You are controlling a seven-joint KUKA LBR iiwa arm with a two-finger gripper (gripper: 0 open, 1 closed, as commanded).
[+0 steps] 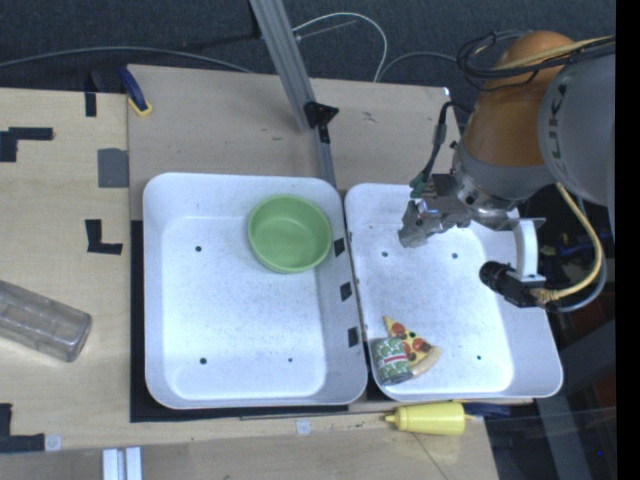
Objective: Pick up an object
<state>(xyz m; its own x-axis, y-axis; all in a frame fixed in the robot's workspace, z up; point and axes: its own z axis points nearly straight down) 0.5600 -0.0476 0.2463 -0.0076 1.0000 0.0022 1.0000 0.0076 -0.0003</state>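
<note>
A green bowl (290, 233) sits in the left bin (180, 298), near its back right corner. A toy pizza slice (402, 350) with red and green toppings lies in the right bin (480, 318), at its front left. My gripper (417, 228) hangs over the back left part of the right bin, well behind the pizza slice and to the right of the bowl. Nothing shows between its tips.
A yellow bottle (432, 419) lies on the bench just in front of the right bin. A clear plastic container (40, 320) rests at the far left. A grey pole (285, 48) slants over the back of the bench.
</note>
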